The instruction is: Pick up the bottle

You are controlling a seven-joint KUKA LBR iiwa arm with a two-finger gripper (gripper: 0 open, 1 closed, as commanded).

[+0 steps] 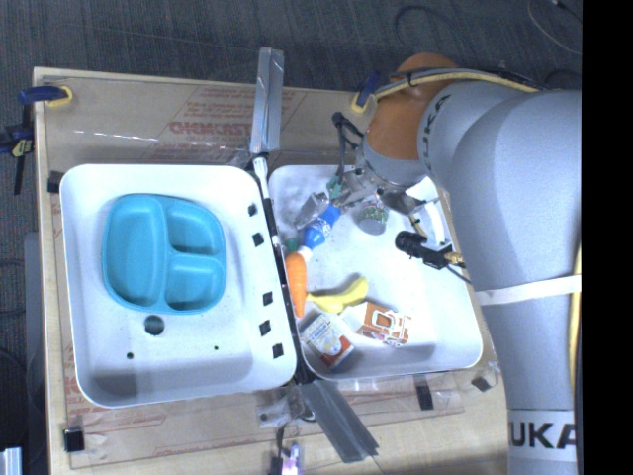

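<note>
The bottle is clear plastic with a blue label. It lies on a slant in the far left part of the right bin, its lower end by the top of a carrot. My gripper hangs below the orange-banded wrist, right over the bottle's upper end. The gripper's tip is lost among dark parts and glare, so I cannot see whether it touches the bottle.
A carrot, a banana, an orange snack packet and a small carton lie in the near half of the right bin. The left bin holds a blue divided plate. The arm's grey bulk covers the right bin's right side.
</note>
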